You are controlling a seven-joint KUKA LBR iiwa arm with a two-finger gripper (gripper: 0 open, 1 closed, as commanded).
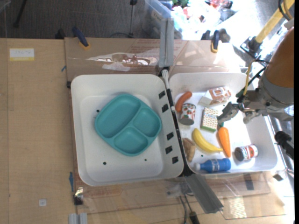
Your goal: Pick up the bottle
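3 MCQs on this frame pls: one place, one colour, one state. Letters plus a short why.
1. Where does the bottle lie?
A. on the teal plate
B. near the front wall of the right bin
C. on the bench outside the bins

2. What colour is the divided plate in the left bin?
A. teal
B. red
C. yellow

3. How does the bottle stand relative to the gripper?
A. clamped between its fingers
B. lying on its side on the bin floor, apart from the gripper
C. lifted above the bin

Key: 1 B, it lies by the front wall of the right bin, below the banana. 2 A, the plate is teal. 3 B, the gripper is over the bin's far-right part, away from the bottle.
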